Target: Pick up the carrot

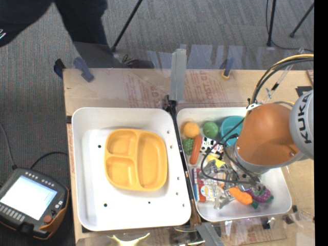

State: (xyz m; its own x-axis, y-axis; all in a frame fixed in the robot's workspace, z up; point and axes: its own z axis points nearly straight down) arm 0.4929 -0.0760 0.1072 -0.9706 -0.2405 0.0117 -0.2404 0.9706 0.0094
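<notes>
The carrot [241,196], a short orange piece, lies near the front of the right bin [283,201], just left of a purple bunch of grapes [262,193]. My gripper [230,189] hangs low over the bin, directly at the carrot's left end and above it, among cables and metal parts. The orange band of the arm [266,135] hides the middle of the bin behind it. Whether the carrot is held is not visible.
At the back of the right bin are an orange ball [190,129], a green ball [210,128], a teal bowl [230,125] and a reddish stick [196,148]. A printed packet [206,188] lies beside the gripper. The left bin [87,163] holds a yellow divided plate [136,159].
</notes>
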